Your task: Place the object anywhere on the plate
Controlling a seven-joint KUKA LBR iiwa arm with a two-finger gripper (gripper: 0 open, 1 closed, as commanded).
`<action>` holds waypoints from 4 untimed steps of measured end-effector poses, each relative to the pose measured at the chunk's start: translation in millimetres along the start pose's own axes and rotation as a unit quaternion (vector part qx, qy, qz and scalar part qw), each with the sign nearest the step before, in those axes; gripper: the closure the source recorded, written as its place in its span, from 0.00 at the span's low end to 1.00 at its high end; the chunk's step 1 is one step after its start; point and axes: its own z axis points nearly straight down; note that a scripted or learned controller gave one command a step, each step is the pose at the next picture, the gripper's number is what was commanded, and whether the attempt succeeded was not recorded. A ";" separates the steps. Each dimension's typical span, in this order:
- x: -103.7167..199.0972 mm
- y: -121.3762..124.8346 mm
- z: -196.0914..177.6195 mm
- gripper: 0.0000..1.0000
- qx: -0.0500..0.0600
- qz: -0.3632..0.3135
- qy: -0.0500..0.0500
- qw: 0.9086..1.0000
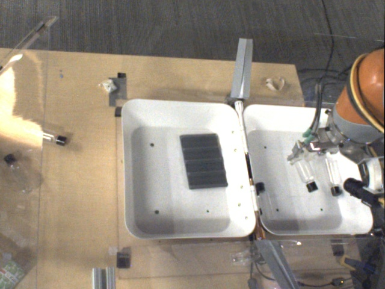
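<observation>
The dark ribbed plate [204, 161] lies flat in the middle of the left bin [138, 215], turned slightly off square with the walls; nothing rests on it; I can't make out any loose object to be placed. Over in the right bin [289, 224] the gripper [320, 178] hangs low above the white floor, its two clear fingers [305, 171] spread apart with black tips, nothing between them; the grey arm [367, 101] with its orange band comes in from the right edge; both bins sit on a wooden bench [72, 191].
</observation>
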 end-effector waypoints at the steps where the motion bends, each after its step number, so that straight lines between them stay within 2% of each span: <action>1: 75.3 99.8 -129.3 1.00 0.001 0.158 -0.001 0.987; 2: 157.0 144.6 -90.5 1.00 0.003 0.213 -0.001 0.977; 3: 198.6 156.6 11.5 1.00 0.003 0.021 0.000 1.000; 4: 257.9 164.4 71.9 1.00 0.003 -0.145 0.001 0.989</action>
